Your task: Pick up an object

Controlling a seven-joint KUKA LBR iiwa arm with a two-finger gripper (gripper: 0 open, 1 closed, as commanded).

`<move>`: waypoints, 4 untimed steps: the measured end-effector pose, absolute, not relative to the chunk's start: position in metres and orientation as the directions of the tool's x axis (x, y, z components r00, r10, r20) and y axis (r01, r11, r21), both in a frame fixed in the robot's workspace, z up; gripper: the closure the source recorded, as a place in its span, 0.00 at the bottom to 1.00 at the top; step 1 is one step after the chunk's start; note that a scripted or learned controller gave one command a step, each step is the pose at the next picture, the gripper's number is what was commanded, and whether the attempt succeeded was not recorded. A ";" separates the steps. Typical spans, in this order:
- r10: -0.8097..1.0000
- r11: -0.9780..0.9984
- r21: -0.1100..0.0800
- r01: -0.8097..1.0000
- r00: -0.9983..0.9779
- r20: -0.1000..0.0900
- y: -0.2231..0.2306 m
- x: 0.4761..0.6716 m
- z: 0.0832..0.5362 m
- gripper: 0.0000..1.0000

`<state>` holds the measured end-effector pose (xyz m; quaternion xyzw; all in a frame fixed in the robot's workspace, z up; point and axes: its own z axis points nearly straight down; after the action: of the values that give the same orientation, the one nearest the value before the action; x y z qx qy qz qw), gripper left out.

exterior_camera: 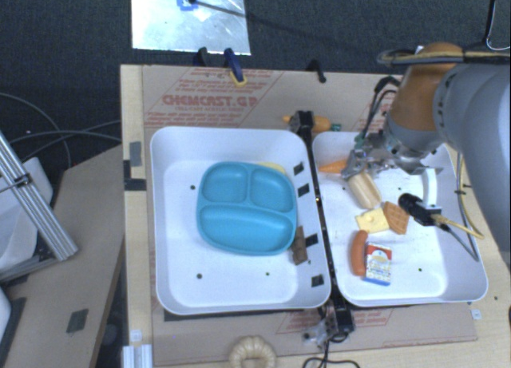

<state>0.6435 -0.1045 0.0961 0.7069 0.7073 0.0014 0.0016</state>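
Note:
My gripper (361, 165) hangs low over the far left part of the right bin (447, 278). It is just above the upper end of a tan bread roll (365, 191) and next to an orange carrot piece (332, 167). Nearer the front lie a yellow cheese piece (369, 221), a brown cracker (397, 218), a red-orange sausage (358, 251) and a small red, white and blue box (378, 265). I see nothing lifted off the bin floor.
The left bin (184, 278) bears a blue divided plate (246, 207), with a bit of yellow (275, 168) at the plate's far edge. A small brown piece (299, 247) lies by the divider between the bins. The arm (463, 111) comes in from the right.

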 end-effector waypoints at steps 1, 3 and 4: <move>1.000 0.004 0.004 1.000 -0.004 0.000 -0.101 0.648 0.158 1.00; 1.000 0.005 0.003 1.000 -0.005 0.000 -0.101 0.644 0.225 1.00; 1.000 0.007 0.000 1.000 -0.007 0.000 -0.055 0.627 0.215 1.00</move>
<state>0.6274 -0.0546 0.2148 0.7045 0.7097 0.0000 -0.0003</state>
